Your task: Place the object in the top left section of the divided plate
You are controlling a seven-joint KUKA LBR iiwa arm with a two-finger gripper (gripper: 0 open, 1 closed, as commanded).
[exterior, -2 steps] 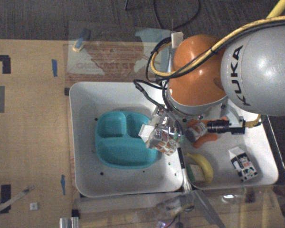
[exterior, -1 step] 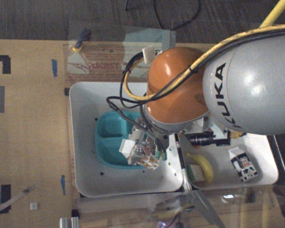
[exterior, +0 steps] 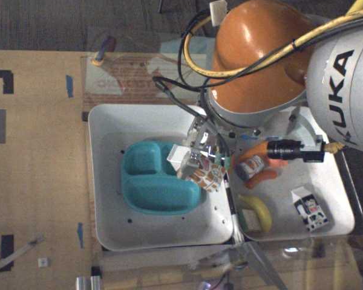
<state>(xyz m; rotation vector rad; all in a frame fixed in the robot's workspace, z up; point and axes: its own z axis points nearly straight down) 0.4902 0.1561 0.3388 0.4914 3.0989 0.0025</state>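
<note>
Looming nearest the lens and hiding much of the right bin [exterior: 343, 213]: the arm's orange band [exterior: 260, 53]. Hanging below it, over the seam between the bins, the gripper [exterior: 201, 156]. Sitting just under that gripper and overlapping the right rim of the teal divided plate [exterior: 160, 195]: a small patterned carton [exterior: 208, 176], judged to be the object for this task. Not showing clearly whether the gripper is open or closed, or whether the carton is really in its hold; too cluttered and shadowed to tell.

Judging the step in hand as the carry across to the top left section [exterior: 146, 159], the smaller well on the plate's far side from the arm. Doing it well probably means:
- keeping the carton lifted clear of the plate's inner ridges while travelling left;
- stopping centred over that well, not over a divider, so nothing is tipping on release;
- lowering close before letting go, avoiding a bounce into the large lower well;
- withdrawing straight up, avoiding nudging the plate inside the left bin [exterior: 103, 162].
</note>
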